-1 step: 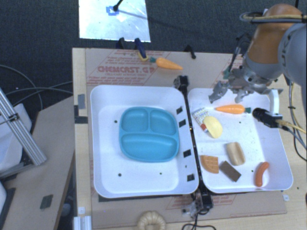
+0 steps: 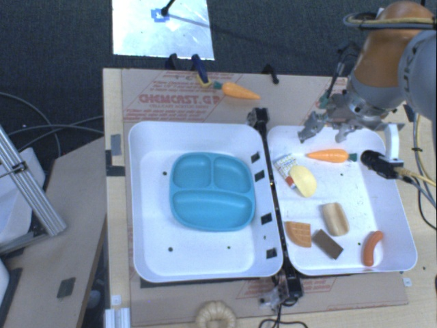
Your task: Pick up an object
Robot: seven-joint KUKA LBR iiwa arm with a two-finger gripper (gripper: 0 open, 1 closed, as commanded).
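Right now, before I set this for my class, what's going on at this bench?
A grey robot arm reaches in over the right bin, its hand open just above a toy carrot and holding nothing. That bin also holds a yellow lemon-like piece, a bread roll and a sausage. The left bin holds a blue divided plate. Nothing is picked up yet.

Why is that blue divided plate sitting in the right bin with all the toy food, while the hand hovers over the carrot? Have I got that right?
Not quite. The camera view shows the blue divided plate in the left bin, alone. The toy food, including the carrot, lies in the right bin, and the hand hovers just above that carrot.
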